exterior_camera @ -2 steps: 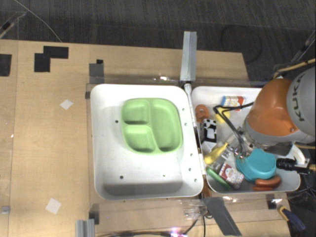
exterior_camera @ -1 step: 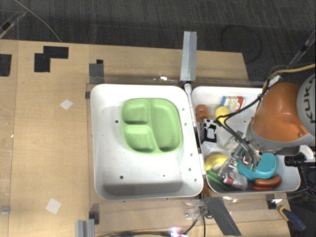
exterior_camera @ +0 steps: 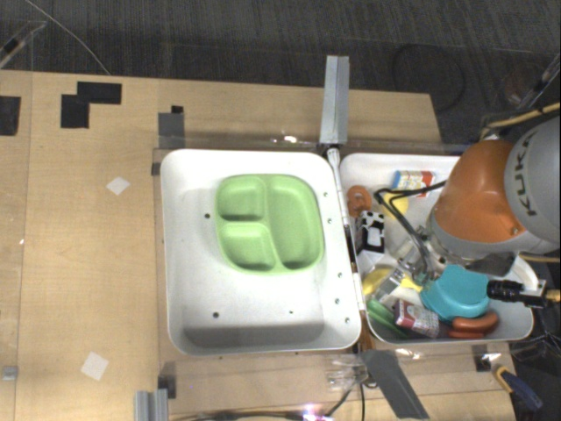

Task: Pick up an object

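A green tray (exterior_camera: 267,222) sits mid left bin (exterior_camera: 188,235). The arm (exterior_camera: 478,204) reaches into the right bin (exterior_camera: 517,327), over clutter: teal cup (exterior_camera: 456,292) and sausage (exterior_camera: 473,325) near its front edge.

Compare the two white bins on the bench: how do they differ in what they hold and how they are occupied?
The left bin holds a single green divided tray, lying flat; the right bin holds a crowded jumble, including a teal cup and a red sausage-like piece. The arm reaches over the right bin, not the left bin. Both are shallow, white and side by side.
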